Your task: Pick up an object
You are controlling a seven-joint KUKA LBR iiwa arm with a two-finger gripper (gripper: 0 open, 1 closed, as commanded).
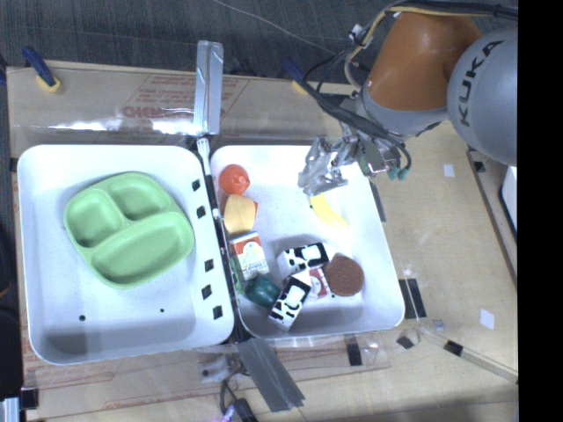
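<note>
Gripper [322, 176] over right bin [387, 271], just above yellow banana [329, 210]; jaws seemingly spread, nothing pinched.

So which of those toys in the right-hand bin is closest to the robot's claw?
The yellow banana-like piece, lying just below the gripper. The orange tomato-like ball and the black-and-white cow pieces sit farther off, toward the bin's left wall and bottom.

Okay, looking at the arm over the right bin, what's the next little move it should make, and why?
Probably lower straight down toward the yellow banana-like piece. The gripper hangs in the right bin just above and beside that piece, with nothing seen between its fingers, and the piece lies apart from the other toys, so it looks the easiest pick.
</note>
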